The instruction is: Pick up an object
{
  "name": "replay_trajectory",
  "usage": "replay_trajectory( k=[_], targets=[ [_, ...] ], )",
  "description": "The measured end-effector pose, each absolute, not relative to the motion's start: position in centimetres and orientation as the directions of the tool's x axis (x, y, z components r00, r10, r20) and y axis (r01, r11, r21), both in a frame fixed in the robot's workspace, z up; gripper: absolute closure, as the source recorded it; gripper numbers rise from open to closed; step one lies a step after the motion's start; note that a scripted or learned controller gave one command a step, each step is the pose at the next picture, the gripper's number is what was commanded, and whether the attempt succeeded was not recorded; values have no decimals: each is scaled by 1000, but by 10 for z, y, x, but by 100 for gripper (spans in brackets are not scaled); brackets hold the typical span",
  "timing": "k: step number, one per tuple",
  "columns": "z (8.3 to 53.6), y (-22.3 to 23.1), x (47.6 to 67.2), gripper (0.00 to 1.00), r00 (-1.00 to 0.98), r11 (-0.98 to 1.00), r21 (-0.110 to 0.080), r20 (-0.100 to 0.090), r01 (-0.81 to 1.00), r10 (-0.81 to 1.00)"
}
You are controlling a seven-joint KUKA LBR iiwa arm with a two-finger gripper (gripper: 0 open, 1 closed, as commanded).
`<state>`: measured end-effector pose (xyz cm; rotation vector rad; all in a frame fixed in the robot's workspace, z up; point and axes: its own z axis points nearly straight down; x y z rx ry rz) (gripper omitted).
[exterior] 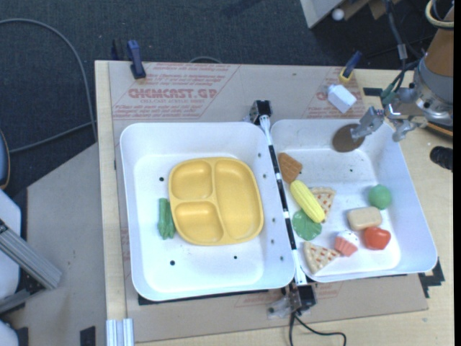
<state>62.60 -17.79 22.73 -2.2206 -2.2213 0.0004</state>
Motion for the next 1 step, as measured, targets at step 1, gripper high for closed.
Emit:
replay_trajectory(
  k=[1],
  targets=[
    [88,-180,560,0,0,0,1,0,1000,1000]
  ],
)
